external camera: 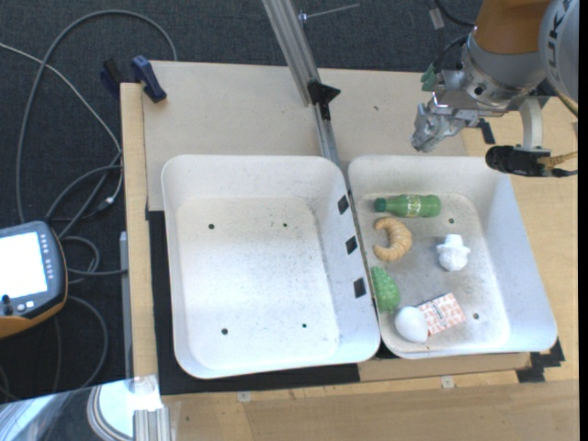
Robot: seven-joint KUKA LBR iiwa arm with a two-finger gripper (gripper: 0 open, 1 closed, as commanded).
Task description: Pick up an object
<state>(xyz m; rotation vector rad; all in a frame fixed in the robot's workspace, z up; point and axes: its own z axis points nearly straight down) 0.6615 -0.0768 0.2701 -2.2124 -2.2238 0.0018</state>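
The right bin (514, 246) holds a green bottle (407, 206) lying on its side, a tan croissant (393, 239), a small white figure (451, 253), a green lumpy piece (386, 288), a white egg shape (411, 323) and a red-and-white checked packet (444, 313). My gripper (428, 134) hangs above the bench just beyond the right bin's far rim, up and right of the bottle. Nothing shows between its fingers.
The left bin (184, 274) sits beside the right one. A slanted metal pole (292, 44) runs down to the gap between the bins. A blue clamp (147, 76) grips the bench's far left corner. A pendant (28, 269) and cables lie on the floor at left.
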